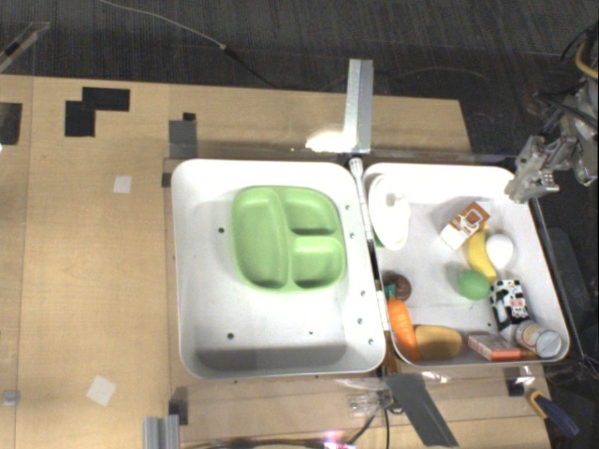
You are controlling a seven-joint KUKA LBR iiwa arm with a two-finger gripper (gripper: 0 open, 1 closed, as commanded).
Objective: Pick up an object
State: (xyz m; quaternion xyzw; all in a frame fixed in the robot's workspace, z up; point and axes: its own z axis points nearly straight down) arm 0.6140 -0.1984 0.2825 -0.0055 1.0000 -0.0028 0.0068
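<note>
1. Starting at the near rim of the right bin (552, 251), a bread roll (437, 341) and carrot (401, 320) lie touching; both look light, the roll soft, the carrot firm and easy to pinch across its middle.
2. Beside them sit a small box (490, 347) and a jar (543, 341), rigid, probably slippery.
3. Mid-bin, a banana (479, 253) touches a green ball (474, 284) and a white egg-like piece (500, 250), which would likely roll.
4. Farthest, the gripper (535, 173) hangs over the bin's far right corner, holding nothing visible; how wide its jaws stand I cannot tell.
5. The left bin (201, 251) holds a green divided tray (285, 237).
</note>
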